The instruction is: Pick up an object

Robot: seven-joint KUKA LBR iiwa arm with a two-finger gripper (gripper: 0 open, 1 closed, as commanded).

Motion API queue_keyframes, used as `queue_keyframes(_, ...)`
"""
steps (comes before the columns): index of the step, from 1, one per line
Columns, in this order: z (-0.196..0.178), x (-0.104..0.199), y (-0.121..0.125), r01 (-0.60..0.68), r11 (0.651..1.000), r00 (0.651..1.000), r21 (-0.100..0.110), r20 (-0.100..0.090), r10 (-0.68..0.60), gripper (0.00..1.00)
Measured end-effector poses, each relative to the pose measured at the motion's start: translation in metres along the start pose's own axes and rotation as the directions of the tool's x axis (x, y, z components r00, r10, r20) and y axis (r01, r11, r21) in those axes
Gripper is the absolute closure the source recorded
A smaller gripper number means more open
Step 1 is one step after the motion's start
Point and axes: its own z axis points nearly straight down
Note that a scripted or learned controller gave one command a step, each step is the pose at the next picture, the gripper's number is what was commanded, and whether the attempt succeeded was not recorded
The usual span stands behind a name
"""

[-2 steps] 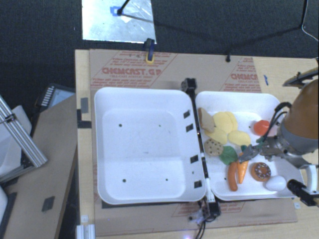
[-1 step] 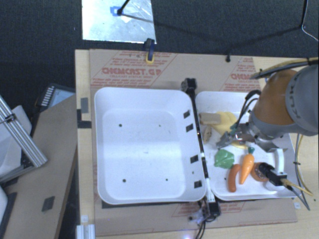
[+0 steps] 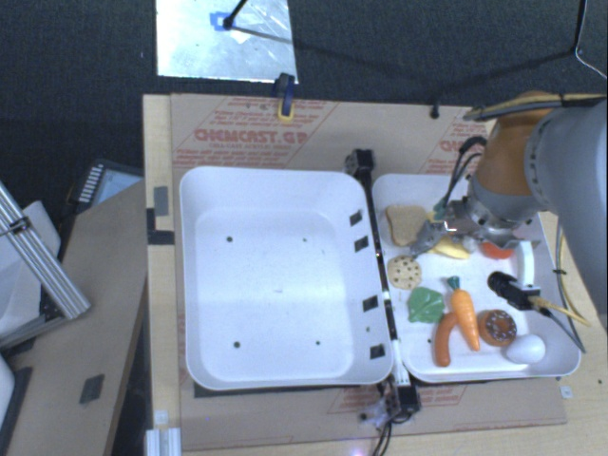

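Tabletop [image 3: 237,126], two white bins side by side: left bin [image 3: 275,283], right bin [image 3: 418,190].

Right bin contents:
- bread slice [image 3: 407,222], rear left
- cookie [image 3: 404,273], just in front of it
- leaf [image 3: 426,304], carrot [image 3: 464,317], sausage [image 3: 444,338], donut [image 3: 497,328], toward the front
- egg [image 3: 524,350], front right corner
- yellow piece [image 3: 456,250], red piece [image 3: 494,250], rear

Hand [image 3: 427,241]: low over the right bin's rear, between bread slice and yellow piece.

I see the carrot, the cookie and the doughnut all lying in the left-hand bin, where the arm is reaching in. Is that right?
Not quite, it's the wrong bin. The carrot, the cookie and the doughnut all lie in the right-hand bin, and that is where the arm is reaching in. The camera view shows this.
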Motion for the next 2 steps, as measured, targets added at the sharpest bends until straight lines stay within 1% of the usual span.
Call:
queue_keyframes(1,0.002,0.005,-0.105,-0.009,1.0,1.0,-0.02,-0.008,0.009,0.0)
queue_keyframes(2,-0.003,0.039,-0.026,0.002,0.999,1.0,-0.035,-0.007,-0.002,0.0)
